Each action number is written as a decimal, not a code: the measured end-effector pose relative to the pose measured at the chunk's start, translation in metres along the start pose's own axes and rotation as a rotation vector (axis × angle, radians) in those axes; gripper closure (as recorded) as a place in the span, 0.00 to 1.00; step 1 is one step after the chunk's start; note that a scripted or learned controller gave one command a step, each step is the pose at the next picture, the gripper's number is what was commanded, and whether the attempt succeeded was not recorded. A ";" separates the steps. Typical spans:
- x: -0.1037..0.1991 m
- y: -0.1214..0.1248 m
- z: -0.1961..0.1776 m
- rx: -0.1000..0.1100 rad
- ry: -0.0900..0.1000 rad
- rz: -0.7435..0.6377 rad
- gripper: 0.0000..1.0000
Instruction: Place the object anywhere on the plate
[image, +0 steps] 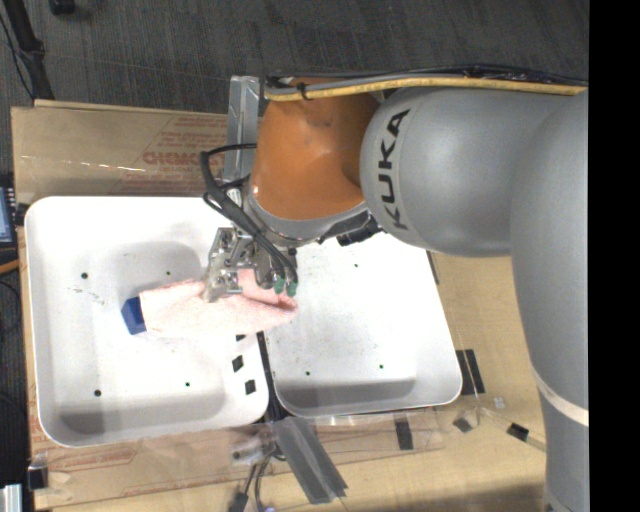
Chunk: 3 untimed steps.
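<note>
Camera view: I see the gripper (250, 280), bare metal with green-tipped fingers, low over the inner edge of the left bin (60, 300), a shallow, glossy white tray with rounded corners. Whether it is apart or together I cannot tell. A soft, pale pink, crumpled cloth-like object (200, 308) lies flat in that bin, reaching under the gripper. A small blue block (134, 316) touches its left end. The right bin (400, 330) is speckled white.
</note>
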<state>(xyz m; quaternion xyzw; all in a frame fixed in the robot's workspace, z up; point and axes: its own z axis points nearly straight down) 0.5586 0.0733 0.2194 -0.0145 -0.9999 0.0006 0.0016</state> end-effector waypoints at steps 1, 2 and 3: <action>-0.002 0.053 -0.002 -0.001 -0.004 -0.035 1.00; 0.012 0.103 -0.009 0.000 -0.003 -0.035 1.00; 0.012 0.102 -0.009 0.000 -0.003 -0.034 0.00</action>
